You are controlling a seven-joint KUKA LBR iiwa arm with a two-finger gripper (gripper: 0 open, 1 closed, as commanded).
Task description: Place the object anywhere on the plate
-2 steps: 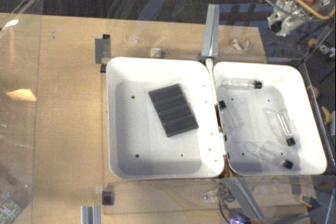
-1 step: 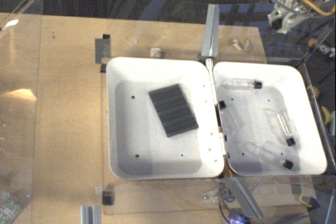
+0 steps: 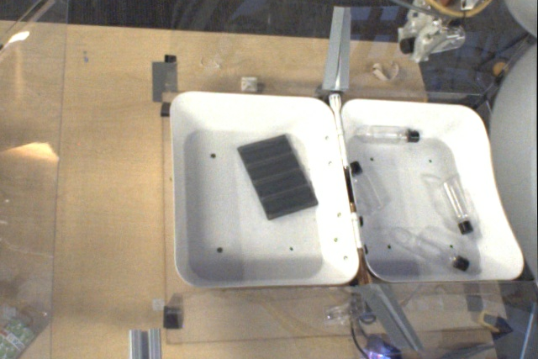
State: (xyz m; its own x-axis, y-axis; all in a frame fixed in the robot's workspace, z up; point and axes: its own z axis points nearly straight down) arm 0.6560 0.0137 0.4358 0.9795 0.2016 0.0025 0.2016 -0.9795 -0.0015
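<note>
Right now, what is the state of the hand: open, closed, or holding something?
Hand: raised beyond the right bin; open or closed cannot be told. Nothing is seen in it.

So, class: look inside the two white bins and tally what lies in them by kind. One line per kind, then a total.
Dark ribbed plate: 1, in the left bin.
Clear tubes with black caps: 3, in the right bin; the third is faint and hard to make out.
Total: 4
</note>
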